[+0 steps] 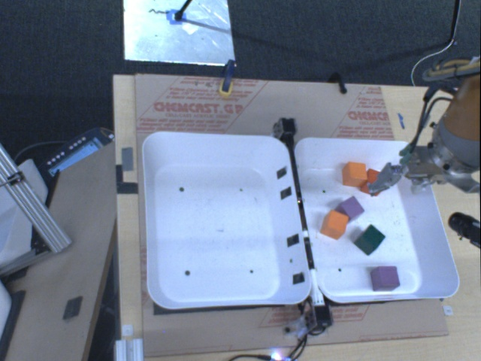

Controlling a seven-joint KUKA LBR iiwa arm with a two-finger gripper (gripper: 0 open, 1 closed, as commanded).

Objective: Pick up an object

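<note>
Nearest the camera, in the right bin (432, 224), a purple cube (385, 277) sits close to the front wall. Just behind it, a dark green cube (370, 240) lies tilted on the bin floor, and to its left an orange cube (335, 224) rests near the divide between the bins. A second, lighter purple cube (351, 207) touches or nearly touches the orange one at its upper right corner. Farther back, another orange cube (355, 174) stands toward the rear of the bin, with a small red-orange block (371, 180) just beside it on the right.

The gripper (385, 179) reaches in from the right and hangs low at that red-orange block. Its fingers cover part of the block, and whether they are apart, together or clamped on it cannot be told from this angle. The grey arm (455, 153) runs off to the right edge.

The left bin (161, 201) lies alongside, its white floor marked by a few dark dots. Both bins rest on a brown board printed with red lettering (197, 107) on the surface. Beyond the board, a shiny metal sheet (178, 21) lies on the dark carpet.
</note>
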